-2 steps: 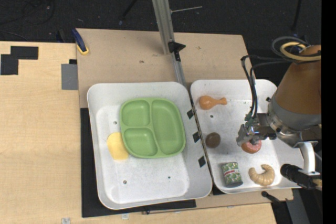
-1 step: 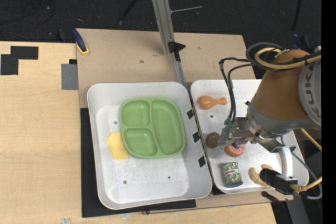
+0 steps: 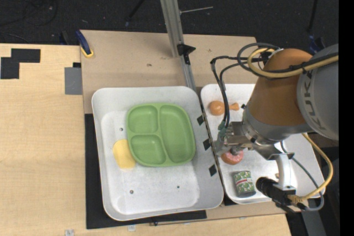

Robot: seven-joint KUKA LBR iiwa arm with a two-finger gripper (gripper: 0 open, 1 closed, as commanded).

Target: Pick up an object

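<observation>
the arm was at the picking step, reaching down into the right bin (image 3: 310, 143) from the right side. it looked like it was going for the pink round thing (image 3: 232, 157), which lay near the left wall of that bin, about halfway along it. the gripper (image 3: 231, 143) sat right over that pink thing, maybe touching its top, but the big orange and grey wrist hid most of it, so i could not tell how wide it was, or if it had a hold on anything. the next move would need the gripper to close around the pink thing and then lift straight up, slowly, so it would not slip out. an orange ball (image 3: 216, 108) lay near the back left corner of the same bin, and a small green packet (image 3: 243, 183) lay near the front left corner, both apart from the gripper. in the left bin (image 3: 160, 196) a green tray (image 3: 161, 134) with three parts sat in the middle, and a yellow thing (image 3: 123, 154) lay just beside its left edge.
</observation>
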